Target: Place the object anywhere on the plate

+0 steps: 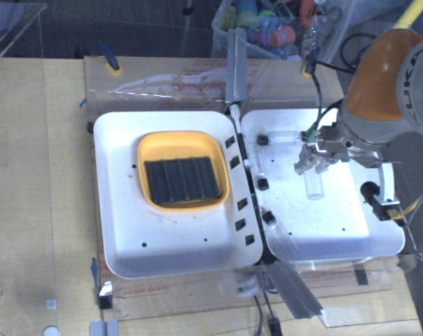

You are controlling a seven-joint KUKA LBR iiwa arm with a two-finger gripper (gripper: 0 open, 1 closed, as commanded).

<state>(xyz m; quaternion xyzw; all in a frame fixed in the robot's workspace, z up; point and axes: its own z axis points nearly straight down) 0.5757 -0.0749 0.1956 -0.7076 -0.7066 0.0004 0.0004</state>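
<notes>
A yellow plate (150, 148) sits in the left bin (113, 229), and a dark ridged rectangular slab (183, 180) lies flat on it. Over the right bin (337, 236) hangs my gripper (313, 163), reaching in from the right. A small clear cylinder (314, 187) shows right at its tip, on or just above the bin floor. Whether the cylinder is held is unclear from this angle.
A divider with black clips (239, 187) runs between the bins. Small black knobs (262, 184) and a clear tube (281, 138) lie in the right bin's left part. A black fitting (372, 194) sits at its right rim. A tub of colourful toys (281, 12) stands behind.
</notes>
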